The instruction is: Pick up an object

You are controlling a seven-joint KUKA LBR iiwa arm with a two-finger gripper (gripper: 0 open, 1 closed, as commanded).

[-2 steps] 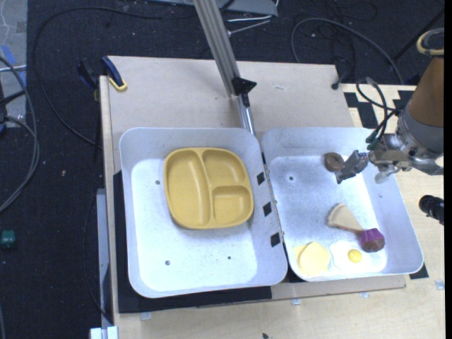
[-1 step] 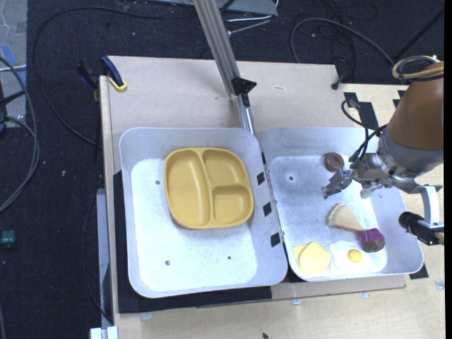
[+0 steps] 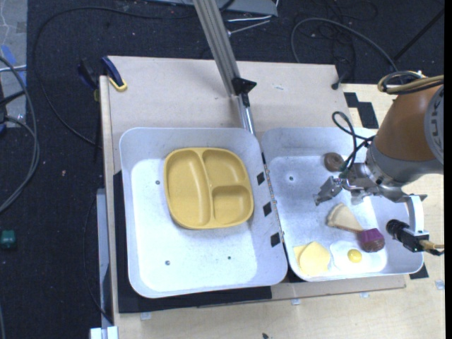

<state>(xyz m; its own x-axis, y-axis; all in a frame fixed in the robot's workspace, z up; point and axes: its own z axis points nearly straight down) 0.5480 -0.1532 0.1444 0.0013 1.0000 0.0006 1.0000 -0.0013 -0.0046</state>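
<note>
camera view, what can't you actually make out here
- Gripper: too small in the camera view to tell whether it is open or shut, or touching anything.
- Arm: cut off by the right edge.
- Right bin: its right part is hidden under the arm.
- Purple item: too small to identify; it overlaps the fried-egg toy, contact unclear.
- Tan wedge: too blurred to name.

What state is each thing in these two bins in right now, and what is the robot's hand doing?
Yellow divided tray: upright in the left bin.
Tan wedge: lying flat in the right bin.
Purple piece: resting beside the wedge.
Fried egg toy: flat, yolk up.
Yellow piece: lying flat.
Gripper: above the right bin, holding nothing.
</note>
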